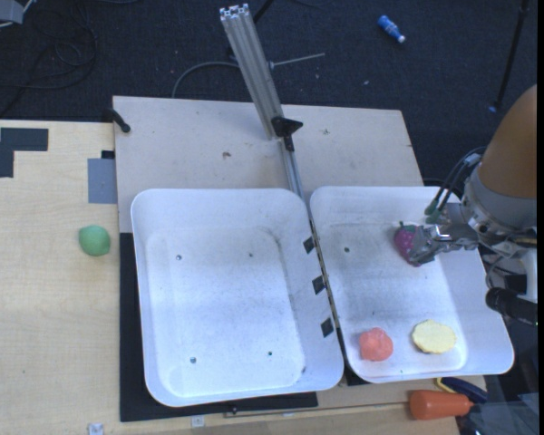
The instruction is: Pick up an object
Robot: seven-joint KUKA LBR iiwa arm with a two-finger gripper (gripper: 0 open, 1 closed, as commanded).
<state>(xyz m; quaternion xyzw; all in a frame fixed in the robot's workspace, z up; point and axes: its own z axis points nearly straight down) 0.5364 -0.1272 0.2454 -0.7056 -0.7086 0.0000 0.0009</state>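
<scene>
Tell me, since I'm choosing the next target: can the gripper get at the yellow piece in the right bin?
Probably yes. The gripper is over the same right bin, beside a magenta object, and the yellow piece lies uncovered near the front, apart from the red-orange piece.

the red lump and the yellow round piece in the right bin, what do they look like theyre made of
The red rounded lump looks like soft foam or rubber: matte, no glints, slightly uneven outline. The pale yellow round piece also looks matte, with a ridged or crinkled edge, perhaps moulded plastic or foam toy food; the view is too coarse to settle it. The shallow white right bin under them looks like smooth plastic, scuffed grey.
</scene>
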